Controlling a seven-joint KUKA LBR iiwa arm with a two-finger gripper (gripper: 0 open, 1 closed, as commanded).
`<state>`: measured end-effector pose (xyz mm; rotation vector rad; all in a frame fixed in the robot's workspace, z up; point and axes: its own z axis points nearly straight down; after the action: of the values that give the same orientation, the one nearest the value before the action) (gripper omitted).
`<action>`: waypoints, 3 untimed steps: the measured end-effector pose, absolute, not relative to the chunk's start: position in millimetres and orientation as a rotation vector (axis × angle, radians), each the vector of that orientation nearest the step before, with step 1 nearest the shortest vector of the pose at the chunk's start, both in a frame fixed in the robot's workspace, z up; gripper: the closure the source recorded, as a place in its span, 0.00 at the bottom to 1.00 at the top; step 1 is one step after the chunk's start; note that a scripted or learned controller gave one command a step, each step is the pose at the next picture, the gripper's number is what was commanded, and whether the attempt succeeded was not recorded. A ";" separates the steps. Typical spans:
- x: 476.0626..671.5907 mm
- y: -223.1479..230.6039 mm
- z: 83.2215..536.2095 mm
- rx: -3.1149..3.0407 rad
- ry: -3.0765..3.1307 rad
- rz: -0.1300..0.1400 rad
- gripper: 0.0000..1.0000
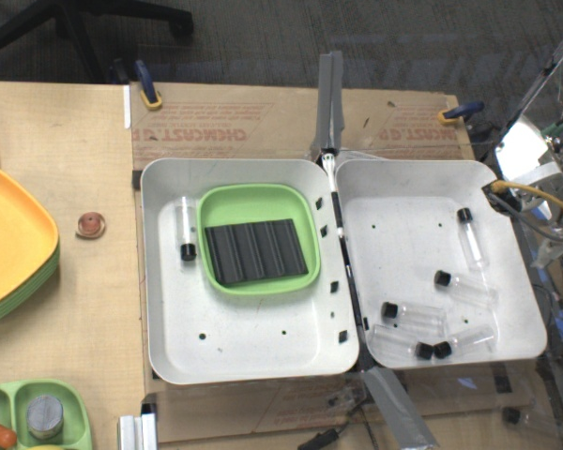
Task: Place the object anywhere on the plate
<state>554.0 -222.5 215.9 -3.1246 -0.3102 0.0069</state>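
Observation:
A green square plate (211, 209) sits in the upper middle of the left bin (244, 345). A dark grey ribbed slab (256, 250) lies flat on the plate and covers most of its floor. Just left of the plate a clear tube with a black cap (186, 228) lies on the bin floor, cap toward the front. In the right bin (403, 204) several more clear capped tubes are scattered: one (469, 237) near the right wall, the others (422, 322) clustered toward the front right.
A stack of yellow plates (14, 242) and a small reddish disc (91, 224) lie on the bench at the left. A green compartment tray (28, 418) is at the bottom left. Clamps (147, 90) hold the cardboard behind the bins. Cables and hardware (535, 204) crowd the right edge.

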 end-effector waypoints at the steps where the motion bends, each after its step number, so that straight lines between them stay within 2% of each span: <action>1: 542.5 -222.8 221.3 -3.124 -0.308 0.009 0.00; 3: 532.4 -222.7 225.5 -3.124 -0.309 0.007 0.00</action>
<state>532.4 -222.7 225.5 -3.1238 -0.3087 0.0071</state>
